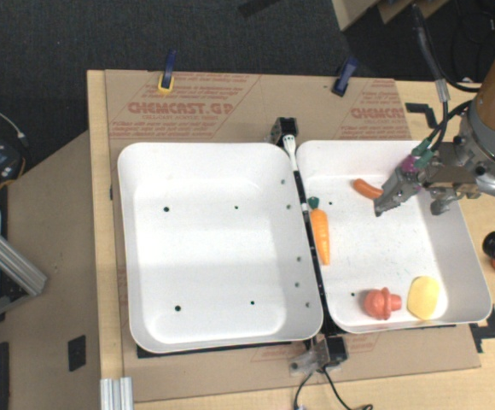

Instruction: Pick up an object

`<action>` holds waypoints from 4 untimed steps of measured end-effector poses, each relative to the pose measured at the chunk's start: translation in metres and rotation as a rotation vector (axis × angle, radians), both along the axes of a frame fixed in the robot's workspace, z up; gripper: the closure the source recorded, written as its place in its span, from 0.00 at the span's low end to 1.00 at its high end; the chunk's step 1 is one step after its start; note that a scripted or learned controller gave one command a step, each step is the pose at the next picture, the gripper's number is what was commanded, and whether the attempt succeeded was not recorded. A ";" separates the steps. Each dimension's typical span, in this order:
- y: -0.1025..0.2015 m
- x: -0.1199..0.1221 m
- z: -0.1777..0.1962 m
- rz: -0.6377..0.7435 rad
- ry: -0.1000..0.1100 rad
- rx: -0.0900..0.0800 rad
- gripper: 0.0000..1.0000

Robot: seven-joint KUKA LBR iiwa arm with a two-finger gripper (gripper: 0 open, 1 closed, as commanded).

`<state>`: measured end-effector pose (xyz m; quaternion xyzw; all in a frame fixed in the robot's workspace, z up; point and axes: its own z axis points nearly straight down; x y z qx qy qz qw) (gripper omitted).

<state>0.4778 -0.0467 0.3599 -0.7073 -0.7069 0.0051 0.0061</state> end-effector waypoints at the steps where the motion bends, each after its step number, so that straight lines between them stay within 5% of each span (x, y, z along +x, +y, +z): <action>1: 0.113 0.002 0.161 0.015 -0.036 0.005 0.00; 2: 0.135 0.000 0.000 0.002 0.002 -0.004 0.00; 3: 0.134 0.002 0.020 -0.001 -0.019 0.000 1.00; 4: 0.134 0.003 0.030 -0.001 -0.022 0.000 1.00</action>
